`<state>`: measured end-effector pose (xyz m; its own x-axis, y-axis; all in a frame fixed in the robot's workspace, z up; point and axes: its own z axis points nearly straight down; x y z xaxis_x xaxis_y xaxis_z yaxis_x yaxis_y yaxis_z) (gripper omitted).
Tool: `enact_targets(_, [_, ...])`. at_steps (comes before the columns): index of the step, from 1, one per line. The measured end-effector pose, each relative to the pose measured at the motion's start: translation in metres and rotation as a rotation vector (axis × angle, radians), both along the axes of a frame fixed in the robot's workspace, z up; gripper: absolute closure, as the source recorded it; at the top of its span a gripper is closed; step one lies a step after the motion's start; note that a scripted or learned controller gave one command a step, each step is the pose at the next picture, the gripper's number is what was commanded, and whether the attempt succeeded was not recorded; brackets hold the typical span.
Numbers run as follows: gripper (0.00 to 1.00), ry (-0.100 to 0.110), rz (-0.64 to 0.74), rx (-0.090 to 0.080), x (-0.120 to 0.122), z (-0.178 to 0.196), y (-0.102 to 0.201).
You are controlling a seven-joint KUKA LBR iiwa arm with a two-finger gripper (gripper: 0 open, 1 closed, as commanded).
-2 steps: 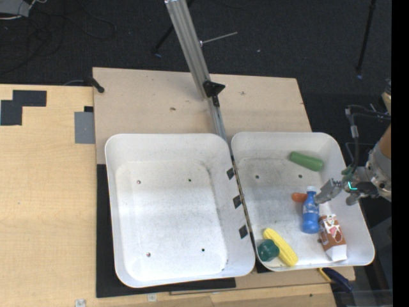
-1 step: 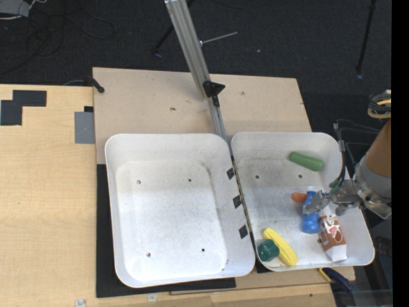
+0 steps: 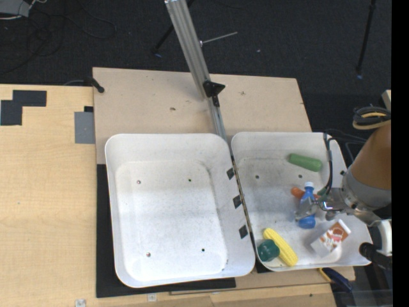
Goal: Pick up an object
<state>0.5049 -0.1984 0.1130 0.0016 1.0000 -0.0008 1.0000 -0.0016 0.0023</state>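
The right bin [image 3: 275,137] holds several small objects. A green oblong piece [image 3: 305,162] lies near its far side. An orange bit [image 3: 298,191] and a blue-and-white item [image 3: 309,194] sit mid-bin, with a blue piece [image 3: 307,222] just below them. A yellow corn-shaped toy [image 3: 282,247] and a dark green ball [image 3: 268,251] rest at the front edge. A white-and-red box [image 3: 331,238] lies at the front right. My gripper [image 3: 324,204] is low over the bin's right side, right beside the blue items. Nothing is visibly held.
The left bin [image 3: 110,147] stands beside the right one on the tan bench. A slanted metal rail [image 3: 192,50] rises behind the bins. The grey arm [image 3: 374,171] covers the right bin's right edge.
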Motion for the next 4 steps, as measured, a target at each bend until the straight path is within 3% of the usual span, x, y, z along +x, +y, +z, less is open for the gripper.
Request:
enact_targets(1, [0.0, 0.005, -0.003, 0.002, 0.0, -0.021, 0.0])
enact_targets(2, [1.0, 0.006, -0.007, 0.003, 0.0, -0.011, 0.0])
enact_targets(4, [1.0, 0.0, 0.004, 0.0, 0.007, 0.086, 0.005])
